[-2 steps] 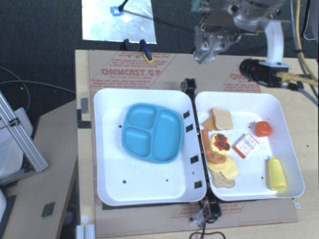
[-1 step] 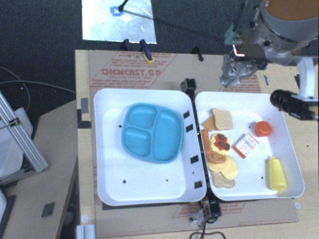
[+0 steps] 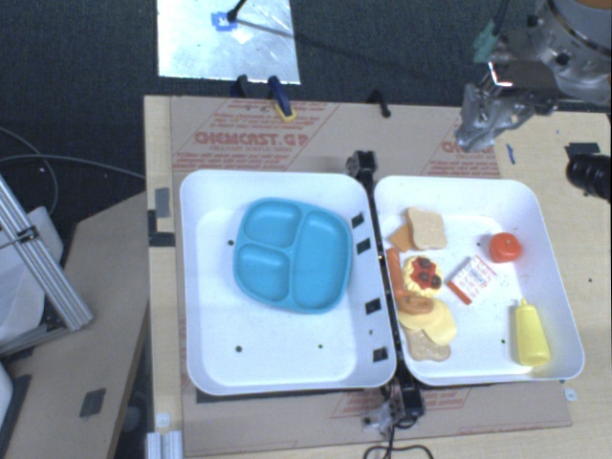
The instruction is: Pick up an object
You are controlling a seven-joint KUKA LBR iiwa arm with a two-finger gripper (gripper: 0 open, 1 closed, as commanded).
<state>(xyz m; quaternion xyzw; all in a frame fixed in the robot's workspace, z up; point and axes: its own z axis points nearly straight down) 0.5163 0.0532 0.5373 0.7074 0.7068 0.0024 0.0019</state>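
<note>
My gripper (image 3: pixel 475 130) hangs high over the bench, beyond the far edge of the right bin (image 3: pixel 535 204), with nothing seen between its fingers. In that bin lie a red tomato (image 3: pixel 505 247), a yellow mustard bottle (image 3: pixel 529 332), a small red-and-white packet (image 3: pixel 471 279), a slice of bread (image 3: pixel 426 228), a hot dog (image 3: pixel 394 263), a pastry with berries (image 3: pixel 423 275) and pale round slices (image 3: pixel 430 325). The left bin (image 3: pixel 206 208) holds a blue divided plate (image 3: pixel 293 254).
A black clamp strip (image 3: pixel 375 256) runs between the two bins. Brown cardboard (image 3: pixel 316 127) lies under both bins. A shiny metal sheet (image 3: pixel 228 25) sits at the back left, and an aluminium frame (image 3: pixel 38 266) stands at the left edge.
</note>
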